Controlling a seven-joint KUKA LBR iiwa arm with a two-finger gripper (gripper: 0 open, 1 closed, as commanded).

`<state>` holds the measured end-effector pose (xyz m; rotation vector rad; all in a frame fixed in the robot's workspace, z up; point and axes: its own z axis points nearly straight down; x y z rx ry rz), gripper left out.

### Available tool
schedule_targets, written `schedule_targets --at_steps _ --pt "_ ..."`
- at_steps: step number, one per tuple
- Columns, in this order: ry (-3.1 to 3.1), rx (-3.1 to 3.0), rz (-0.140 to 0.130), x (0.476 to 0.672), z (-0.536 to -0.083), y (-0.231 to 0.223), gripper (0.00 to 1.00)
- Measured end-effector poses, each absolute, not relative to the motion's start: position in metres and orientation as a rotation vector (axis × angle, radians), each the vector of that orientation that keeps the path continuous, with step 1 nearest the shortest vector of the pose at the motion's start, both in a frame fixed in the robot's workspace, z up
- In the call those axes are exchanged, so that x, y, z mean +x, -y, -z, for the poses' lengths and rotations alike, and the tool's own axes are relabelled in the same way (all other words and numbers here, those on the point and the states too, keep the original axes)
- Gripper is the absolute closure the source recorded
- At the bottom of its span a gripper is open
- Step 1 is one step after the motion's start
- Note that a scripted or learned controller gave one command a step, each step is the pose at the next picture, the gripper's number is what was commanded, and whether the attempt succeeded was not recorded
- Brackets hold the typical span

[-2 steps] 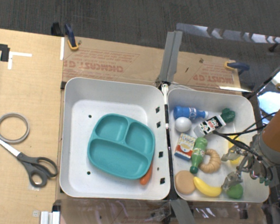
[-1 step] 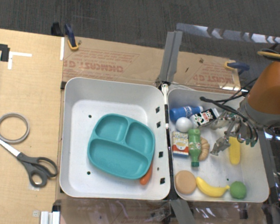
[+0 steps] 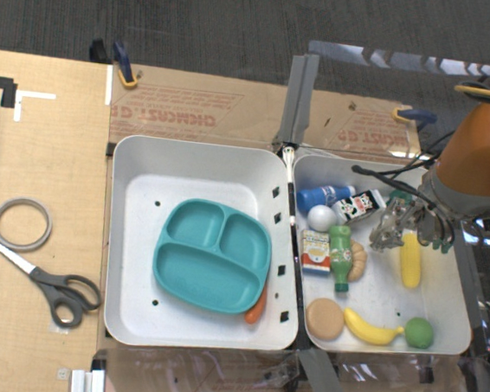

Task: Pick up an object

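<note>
Two shallow white bins side by side: left bin (image 3: pixel 125 222), right bin (image 3: pixel 452 299). Gripper (image 3: pixel 396 226) over the far right part of the right bin, low among the objects, arm (image 3: pixel 480 155) reaching in from the right. Open or closed: cannot tell at this angle, and nothing visibly held.

Just right of the gripper, a long yellow piece (image 3: pixel 410 260) lying lengthwise on the bin floor. Just left of it, a small black-and-white carton (image 3: pixel 362 205), then a blue bottle (image 3: pixel 323 195) and a white ball (image 3: pixel 321 216) near the dividing wall. Below those, a red-and-white box (image 3: pixel 315 249) touching a green bottle (image 3: pixel 339 257). Along the near wall, a tan round item (image 3: pixel 325 318), a banana (image 3: pixel 370 327) and a green ball (image 3: pixel 419 333) in a row.

In the left bin, a teal divided plate (image 3: pixel 213 255), with an orange carrot (image 3: pixel 256 309) tucked at its near right edge. On the bench to the left, well apart from the bins, scissors (image 3: pixel 53 284) and a tape ring (image 3: pixel 22 222).
</note>
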<state>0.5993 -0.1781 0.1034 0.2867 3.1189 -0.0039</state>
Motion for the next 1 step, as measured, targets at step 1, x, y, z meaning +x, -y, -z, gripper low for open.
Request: schedule_targets --at_steps 1 --pt "-3.122 0.287 0.001 0.6086 -0.2362 0.1537 1.00"
